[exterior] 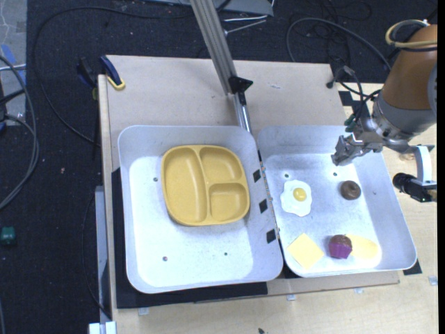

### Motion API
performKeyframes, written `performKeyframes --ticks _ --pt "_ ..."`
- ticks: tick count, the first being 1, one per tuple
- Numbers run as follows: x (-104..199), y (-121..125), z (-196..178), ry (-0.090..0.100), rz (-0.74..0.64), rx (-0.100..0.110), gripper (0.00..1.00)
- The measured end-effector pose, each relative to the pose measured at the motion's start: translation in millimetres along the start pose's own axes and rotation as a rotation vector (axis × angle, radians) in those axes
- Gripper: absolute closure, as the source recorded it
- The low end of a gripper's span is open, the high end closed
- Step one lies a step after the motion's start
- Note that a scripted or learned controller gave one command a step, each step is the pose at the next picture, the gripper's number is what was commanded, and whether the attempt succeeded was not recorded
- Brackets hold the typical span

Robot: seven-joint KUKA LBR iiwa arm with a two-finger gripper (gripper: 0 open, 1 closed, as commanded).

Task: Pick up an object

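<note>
While pincer [343,156] hovers, doughnut [350,190] lies beneath

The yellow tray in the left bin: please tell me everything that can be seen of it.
The yellow tray is a rounded square dish that looks like matte plastic. Raised ridges split it into three compartments: one long at the left, two smaller at the right. It lies flat and slightly turned, in the upper middle of the left bin, resting on its floor. Nothing lies in it.
</note>
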State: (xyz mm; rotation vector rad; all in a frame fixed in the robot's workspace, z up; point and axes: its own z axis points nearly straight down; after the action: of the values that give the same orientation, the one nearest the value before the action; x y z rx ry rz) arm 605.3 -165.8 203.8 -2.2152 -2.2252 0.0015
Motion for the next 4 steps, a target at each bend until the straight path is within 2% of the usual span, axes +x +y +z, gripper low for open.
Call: performKeyframes --ticks 1,4 --pt "47.5 -19.2 5.5 0.001 -0.001 0.001 1.00" --pt "185.7 -64.3 -33.4 0.000 -0.001 -0.001 1.00"
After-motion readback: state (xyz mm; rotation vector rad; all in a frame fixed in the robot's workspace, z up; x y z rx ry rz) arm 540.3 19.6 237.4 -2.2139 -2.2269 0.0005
